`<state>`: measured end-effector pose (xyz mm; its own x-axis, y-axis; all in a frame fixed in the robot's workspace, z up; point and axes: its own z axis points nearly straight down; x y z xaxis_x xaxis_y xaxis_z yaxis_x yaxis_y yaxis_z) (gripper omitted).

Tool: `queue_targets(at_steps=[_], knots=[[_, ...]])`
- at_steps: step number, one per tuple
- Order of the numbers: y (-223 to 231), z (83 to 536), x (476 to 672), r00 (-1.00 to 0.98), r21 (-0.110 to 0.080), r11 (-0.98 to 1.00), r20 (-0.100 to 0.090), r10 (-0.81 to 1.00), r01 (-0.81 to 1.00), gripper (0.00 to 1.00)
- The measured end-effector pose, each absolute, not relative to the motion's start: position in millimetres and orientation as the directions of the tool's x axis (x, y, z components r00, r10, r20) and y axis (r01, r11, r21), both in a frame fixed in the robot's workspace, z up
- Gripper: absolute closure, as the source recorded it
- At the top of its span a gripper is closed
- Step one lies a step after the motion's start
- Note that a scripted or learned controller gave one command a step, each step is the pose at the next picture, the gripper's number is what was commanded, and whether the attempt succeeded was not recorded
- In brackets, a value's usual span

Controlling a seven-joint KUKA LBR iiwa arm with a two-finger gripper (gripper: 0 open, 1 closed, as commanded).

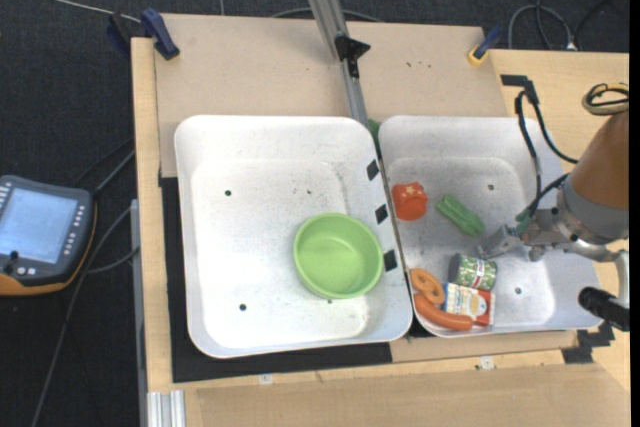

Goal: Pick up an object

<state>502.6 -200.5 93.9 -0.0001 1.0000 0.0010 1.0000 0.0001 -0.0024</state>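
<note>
hand (497, 242) by can (472, 270), green block (460, 214) nr

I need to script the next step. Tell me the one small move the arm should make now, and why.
Probably ease the gripper down and slightly toward the small can, which looks like the nearest item in the right bin. The gripper hangs just above the can's upper right side, with nothing visibly between it and the can. The green block is also close, so keep the approach narrow.
</note>
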Motion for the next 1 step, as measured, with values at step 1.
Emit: queue_targets(at_steps=[1], knots=[[-200.7,106.1,503.6,0.0,0.001,0.0,0.0,1.0,1.0,1.0]])
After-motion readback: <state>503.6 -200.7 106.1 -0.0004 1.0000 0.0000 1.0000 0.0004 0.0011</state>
